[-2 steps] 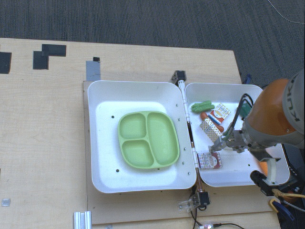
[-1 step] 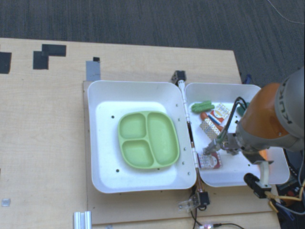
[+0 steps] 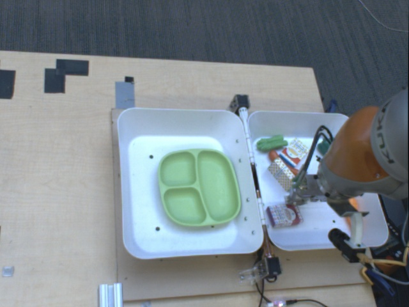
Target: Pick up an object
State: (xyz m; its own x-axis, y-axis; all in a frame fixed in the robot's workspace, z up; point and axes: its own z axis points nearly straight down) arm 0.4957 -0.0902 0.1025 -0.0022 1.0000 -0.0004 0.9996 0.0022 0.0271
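In the right bin [image 3: 307,235] lie several small items. A green pod-shaped toy [image 3: 271,142] is at its far left, and a white printed packet [image 3: 296,149] is beside it. A silver patterned packet [image 3: 279,171] is below them, with a red strip [image 3: 287,159] along it. A dark red packet [image 3: 283,215] rests near the front left. My gripper [image 3: 296,194] hangs low over the bin, between the silver packet and the dark red packet, just above the latter. The arm's body hides the bin's right half.
The left bin [image 3: 137,171] holds a light green divided plate [image 3: 199,187]. A ridge [image 3: 250,171] separates the two bins. An orange bit [image 3: 353,203] shows under the arm. Cables lie at the bench's front right.
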